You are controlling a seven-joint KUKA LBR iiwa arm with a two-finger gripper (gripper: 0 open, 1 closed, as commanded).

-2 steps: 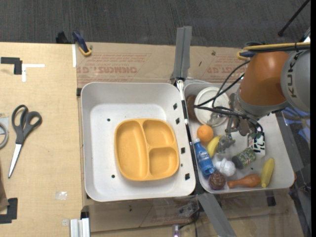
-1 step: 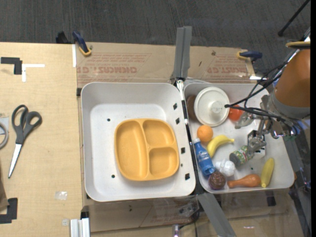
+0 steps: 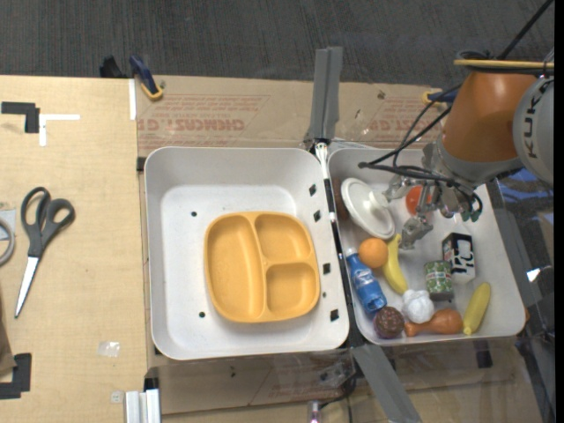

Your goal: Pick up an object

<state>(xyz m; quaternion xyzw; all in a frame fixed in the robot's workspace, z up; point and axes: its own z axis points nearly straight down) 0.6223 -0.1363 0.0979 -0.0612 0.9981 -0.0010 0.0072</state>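
My gripper hangs low over the upper middle of the right bin, below the orange wrist band. A red round item sits just beside it on the left, partly hidden by the gripper's body. A white bowl leans at the bin's upper left. Below the gripper lie an orange, a banana, a green can and a black-and-white carton. I see nothing lifted out of the bin.
Along the right bin's front lie a blue bottle, a white bulb, a dark ball, an orange carrot-like piece and a yellow corn-like piece. The left bin holds a yellow divided plate. Scissors lie on the bench.
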